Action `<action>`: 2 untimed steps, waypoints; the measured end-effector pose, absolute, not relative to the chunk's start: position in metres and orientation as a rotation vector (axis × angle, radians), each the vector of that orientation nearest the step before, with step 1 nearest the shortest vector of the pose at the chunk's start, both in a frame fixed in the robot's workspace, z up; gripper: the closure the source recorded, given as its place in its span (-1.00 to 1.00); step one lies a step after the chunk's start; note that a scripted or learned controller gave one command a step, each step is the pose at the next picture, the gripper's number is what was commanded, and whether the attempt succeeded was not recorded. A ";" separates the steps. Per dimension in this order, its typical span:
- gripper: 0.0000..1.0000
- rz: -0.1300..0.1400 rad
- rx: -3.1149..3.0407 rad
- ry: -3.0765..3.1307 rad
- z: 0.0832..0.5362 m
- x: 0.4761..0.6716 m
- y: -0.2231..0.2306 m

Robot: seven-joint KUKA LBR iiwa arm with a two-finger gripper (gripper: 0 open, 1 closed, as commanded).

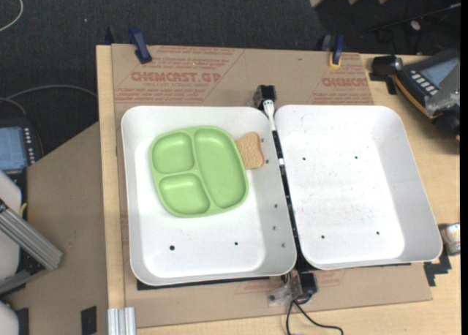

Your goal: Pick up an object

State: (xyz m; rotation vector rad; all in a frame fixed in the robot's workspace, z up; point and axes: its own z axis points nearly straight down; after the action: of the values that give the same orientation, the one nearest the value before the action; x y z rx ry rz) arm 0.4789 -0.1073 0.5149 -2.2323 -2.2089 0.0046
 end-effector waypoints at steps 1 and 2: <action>-1.00 0.007 -2.236 -2.208 0.494 0.478 -0.231; 1.00 0.000 -2.225 -2.228 0.508 0.480 -0.224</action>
State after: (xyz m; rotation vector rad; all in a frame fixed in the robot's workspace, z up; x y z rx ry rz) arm 0.4799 -0.2243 0.5076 -2.2246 -2.2280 -0.0004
